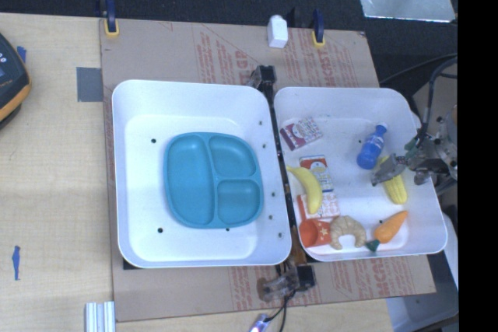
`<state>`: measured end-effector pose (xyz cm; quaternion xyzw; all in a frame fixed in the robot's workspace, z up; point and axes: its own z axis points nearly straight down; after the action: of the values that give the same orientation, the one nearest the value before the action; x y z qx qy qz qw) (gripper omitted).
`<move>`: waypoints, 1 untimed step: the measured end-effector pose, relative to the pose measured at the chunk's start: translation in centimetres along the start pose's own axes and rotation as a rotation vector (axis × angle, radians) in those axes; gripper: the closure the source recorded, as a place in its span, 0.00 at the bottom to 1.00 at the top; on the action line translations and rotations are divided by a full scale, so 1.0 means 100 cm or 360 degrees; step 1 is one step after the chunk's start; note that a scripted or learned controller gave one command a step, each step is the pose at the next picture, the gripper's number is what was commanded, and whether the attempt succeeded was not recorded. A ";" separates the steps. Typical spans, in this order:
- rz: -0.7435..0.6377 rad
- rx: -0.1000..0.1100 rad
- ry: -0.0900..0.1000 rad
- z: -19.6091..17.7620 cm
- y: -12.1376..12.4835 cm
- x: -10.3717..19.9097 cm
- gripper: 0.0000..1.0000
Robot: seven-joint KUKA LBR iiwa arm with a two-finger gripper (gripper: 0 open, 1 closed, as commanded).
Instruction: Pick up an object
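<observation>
Left bin [132, 167] holds a blue tray [212, 179]; right bin [342, 99] holds a card [301, 133], banana [309, 188], croissant [348, 230], bottle [371, 148], carrot [388, 228] and corn [395, 187]; the hand [405, 164] hangs over the corn at the right rim, its spread impossible to tell

left bin [124, 167]: holds tray [212, 179] | right bin [342, 99]: packet [301, 133] at back left; bottle [371, 148] right of it; banana [308, 188] on carton [320, 184] by left wall; corn [395, 187] near right wall, gripper [405, 165] over it; carrot [388, 228] at front right; pastry [346, 231] left of carrot
</observation>
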<state>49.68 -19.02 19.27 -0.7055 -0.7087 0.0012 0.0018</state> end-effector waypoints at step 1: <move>-0.0007 -0.0003 0.0008 0.091 0.045 0.003 0.00</move>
<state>54.16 -18.71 10.14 -0.7039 -0.7103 -0.0011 0.0028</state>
